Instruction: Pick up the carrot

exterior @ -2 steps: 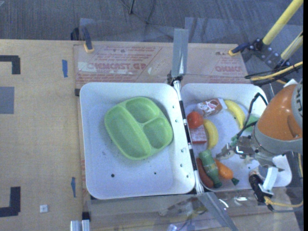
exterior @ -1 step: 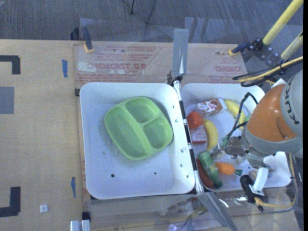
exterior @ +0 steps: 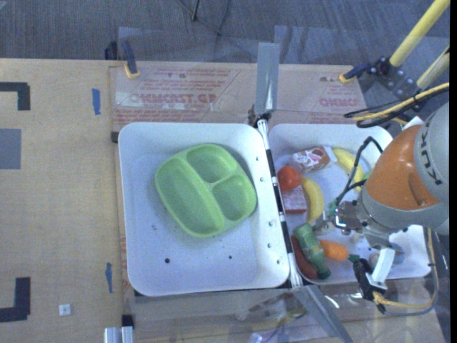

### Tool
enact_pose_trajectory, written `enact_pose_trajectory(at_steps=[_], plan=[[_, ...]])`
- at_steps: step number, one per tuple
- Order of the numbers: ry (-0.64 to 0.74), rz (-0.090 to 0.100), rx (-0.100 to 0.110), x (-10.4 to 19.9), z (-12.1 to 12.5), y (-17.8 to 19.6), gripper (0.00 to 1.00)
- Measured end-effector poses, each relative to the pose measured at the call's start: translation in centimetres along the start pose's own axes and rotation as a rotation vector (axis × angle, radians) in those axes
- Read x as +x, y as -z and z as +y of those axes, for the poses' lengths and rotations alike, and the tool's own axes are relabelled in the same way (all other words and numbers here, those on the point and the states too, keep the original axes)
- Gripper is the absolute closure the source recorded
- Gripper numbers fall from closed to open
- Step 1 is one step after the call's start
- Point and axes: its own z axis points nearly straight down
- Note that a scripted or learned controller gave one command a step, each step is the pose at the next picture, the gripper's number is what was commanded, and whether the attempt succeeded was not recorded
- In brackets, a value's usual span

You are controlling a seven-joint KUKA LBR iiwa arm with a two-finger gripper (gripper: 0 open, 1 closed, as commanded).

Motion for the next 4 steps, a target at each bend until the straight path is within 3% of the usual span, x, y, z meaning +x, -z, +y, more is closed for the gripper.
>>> enact_pose_trajectory(at_steps=[1,2,3,4], plan=[[-0.003,-0.005,0.000,-0.2,0.0,1.0,1.00],[-0.003,-0.004,0.000,-0.2,-0.1,1.0,0.00],[0.043,0.003,0.004,-6.2,1.2,0.0,0.00],[0.013,0.003,0.003,0.1,0.0,0.0,0.00]])
